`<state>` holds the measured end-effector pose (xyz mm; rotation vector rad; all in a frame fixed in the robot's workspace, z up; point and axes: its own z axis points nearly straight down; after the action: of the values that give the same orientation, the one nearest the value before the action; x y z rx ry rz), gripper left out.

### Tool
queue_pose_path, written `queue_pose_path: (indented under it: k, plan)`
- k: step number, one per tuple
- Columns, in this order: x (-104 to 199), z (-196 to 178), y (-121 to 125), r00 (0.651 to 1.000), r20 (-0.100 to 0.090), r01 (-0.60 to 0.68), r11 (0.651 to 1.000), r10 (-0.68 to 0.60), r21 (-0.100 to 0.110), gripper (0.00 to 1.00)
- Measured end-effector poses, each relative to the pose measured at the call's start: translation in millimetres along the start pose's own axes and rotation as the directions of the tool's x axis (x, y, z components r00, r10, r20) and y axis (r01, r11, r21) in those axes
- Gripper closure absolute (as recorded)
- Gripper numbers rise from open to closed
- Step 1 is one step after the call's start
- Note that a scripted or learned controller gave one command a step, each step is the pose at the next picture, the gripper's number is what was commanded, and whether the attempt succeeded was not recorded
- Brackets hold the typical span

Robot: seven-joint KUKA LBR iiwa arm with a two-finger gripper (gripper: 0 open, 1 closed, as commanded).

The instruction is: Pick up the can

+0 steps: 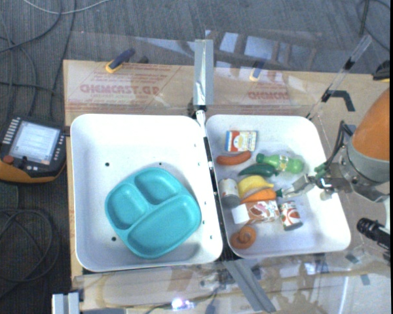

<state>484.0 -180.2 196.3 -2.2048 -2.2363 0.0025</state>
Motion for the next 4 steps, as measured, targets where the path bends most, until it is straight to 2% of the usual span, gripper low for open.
queue_pose_path:
  k: [1,2,3,4]
  plan:
    - [-17.0,95.2,1.7,0.999,-0.002,0.032,0.999,-0.032,-0.001,0.0]
    - [-33.8,103.7,4.7,0.999,-0.015,0.052,0.999,-0.052,-0.007,0.0]
    - [-37.8,95.9,6.2,0.999,0.002,0.05,0.999,-0.05,-0.017,1.0]
    - [-35.6,96.0,6.5,0.999,-0.002,0.053,0.999,-0.053,-0.015,0.0]
